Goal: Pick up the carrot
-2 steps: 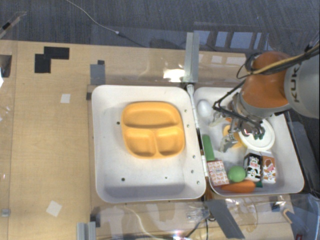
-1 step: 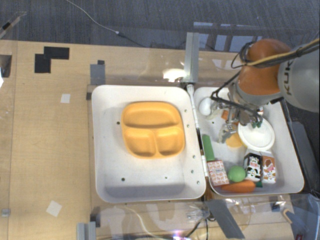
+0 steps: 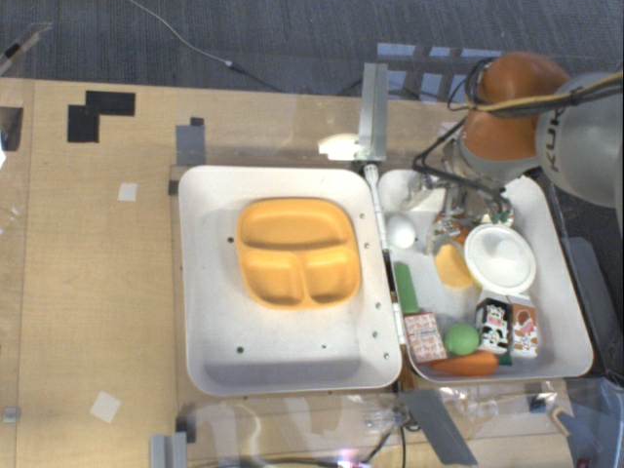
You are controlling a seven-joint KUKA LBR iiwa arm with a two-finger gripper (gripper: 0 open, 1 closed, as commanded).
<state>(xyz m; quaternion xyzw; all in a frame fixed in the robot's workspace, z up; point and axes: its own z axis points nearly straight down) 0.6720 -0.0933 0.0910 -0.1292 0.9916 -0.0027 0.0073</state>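
White bins: two. One carrot (image 3: 466, 364) lies in the right bin (image 3: 570, 310); my end effector's (image 3: 458, 224) grip I cannot tell.

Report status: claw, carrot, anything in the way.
Claw low in right bin's far end. Carrot untouched at near edge. Green ball and milk carton crowd it.

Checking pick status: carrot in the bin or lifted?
In the bin. The carrot lies flat along the right bin's near wall.
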